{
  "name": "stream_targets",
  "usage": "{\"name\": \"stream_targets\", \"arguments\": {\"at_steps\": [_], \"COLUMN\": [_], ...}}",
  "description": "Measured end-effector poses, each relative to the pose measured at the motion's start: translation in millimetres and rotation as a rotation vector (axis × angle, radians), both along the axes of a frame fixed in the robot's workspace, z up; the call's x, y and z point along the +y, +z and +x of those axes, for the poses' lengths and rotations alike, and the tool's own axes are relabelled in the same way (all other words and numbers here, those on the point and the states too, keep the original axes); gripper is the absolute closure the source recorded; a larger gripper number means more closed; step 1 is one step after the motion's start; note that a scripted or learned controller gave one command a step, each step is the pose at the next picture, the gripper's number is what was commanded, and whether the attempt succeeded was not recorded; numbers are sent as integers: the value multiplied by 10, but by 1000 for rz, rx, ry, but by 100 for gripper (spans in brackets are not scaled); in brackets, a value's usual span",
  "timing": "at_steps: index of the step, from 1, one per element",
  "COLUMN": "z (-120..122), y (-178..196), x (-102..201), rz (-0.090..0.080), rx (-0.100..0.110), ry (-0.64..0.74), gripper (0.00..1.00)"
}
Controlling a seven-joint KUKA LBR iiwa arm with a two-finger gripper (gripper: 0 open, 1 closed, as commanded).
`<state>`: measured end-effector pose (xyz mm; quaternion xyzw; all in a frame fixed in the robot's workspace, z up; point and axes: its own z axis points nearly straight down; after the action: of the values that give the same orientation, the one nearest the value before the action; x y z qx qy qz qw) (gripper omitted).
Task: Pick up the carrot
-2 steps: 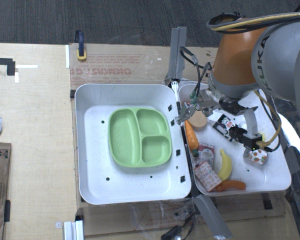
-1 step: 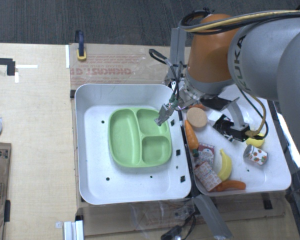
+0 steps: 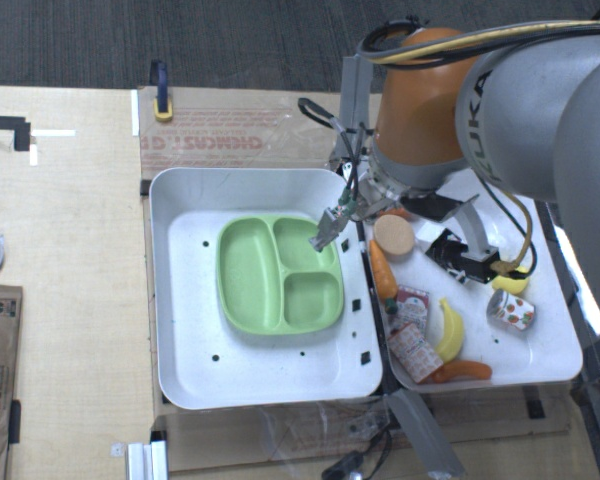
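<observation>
Right bin's carrot (image 3: 383,271) lies just beside gripper (image 3: 332,230)

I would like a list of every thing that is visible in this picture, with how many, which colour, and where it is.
bin: 2, white, side by side on the bench
plate: 1, green, three compartments, in the left bin
carrot: 1, orange, at the left wall of the right bin
banana: 1, yellow, right bin, near the front
round block: 1, tan, right bin, above the carrot
packet: 2, red and white, right bin, beside the banana
can: 1, white with red marks, right bin
clamp: 1, blue and yellow, behind the left bin
arm: 1, grey with orange band, from the right
gripper: 1, above the plate's back right corner
</observation>
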<state>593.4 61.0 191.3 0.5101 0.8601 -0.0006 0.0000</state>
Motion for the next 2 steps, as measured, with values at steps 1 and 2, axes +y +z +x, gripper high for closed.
{"name": "stream_targets", "arguments": {"at_steps": [1,2], "z": [396,627], "y": [7,-4], "x": [-269,-443], "rz": [0,-1], "rx": [-1,-1], "ry": [28,-320], "gripper": [0,0]}}
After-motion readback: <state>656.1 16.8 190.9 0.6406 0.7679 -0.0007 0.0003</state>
